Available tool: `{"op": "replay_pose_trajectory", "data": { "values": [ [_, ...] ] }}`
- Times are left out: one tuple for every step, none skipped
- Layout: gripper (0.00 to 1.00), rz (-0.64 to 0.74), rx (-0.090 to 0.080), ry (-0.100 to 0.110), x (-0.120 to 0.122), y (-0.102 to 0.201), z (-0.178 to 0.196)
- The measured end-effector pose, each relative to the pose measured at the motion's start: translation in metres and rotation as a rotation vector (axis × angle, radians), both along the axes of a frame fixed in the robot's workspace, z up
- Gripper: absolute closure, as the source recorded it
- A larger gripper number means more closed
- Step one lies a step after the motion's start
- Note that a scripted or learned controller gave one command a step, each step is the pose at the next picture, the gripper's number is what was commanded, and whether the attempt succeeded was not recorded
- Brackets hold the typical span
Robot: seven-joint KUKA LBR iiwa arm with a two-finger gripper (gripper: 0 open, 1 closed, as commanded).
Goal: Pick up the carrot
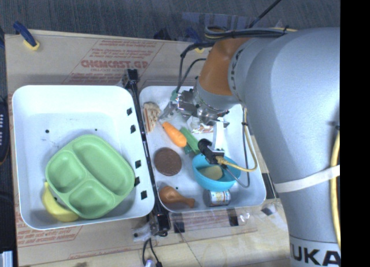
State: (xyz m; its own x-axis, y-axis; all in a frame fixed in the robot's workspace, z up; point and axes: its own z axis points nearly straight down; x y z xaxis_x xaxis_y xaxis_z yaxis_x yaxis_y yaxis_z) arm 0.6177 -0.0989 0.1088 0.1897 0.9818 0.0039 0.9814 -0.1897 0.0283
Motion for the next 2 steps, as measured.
{"op": "replay_pose_trajectory", "data": {
  "values": [
    [0.00, -0.087, 0.002, 0.033, -0.0416, 0.0051, -0.0160],
    [1.00, -0.079, 0.001, 0.040, -0.0416, 0.0049, -0.0062]
  ]
}}
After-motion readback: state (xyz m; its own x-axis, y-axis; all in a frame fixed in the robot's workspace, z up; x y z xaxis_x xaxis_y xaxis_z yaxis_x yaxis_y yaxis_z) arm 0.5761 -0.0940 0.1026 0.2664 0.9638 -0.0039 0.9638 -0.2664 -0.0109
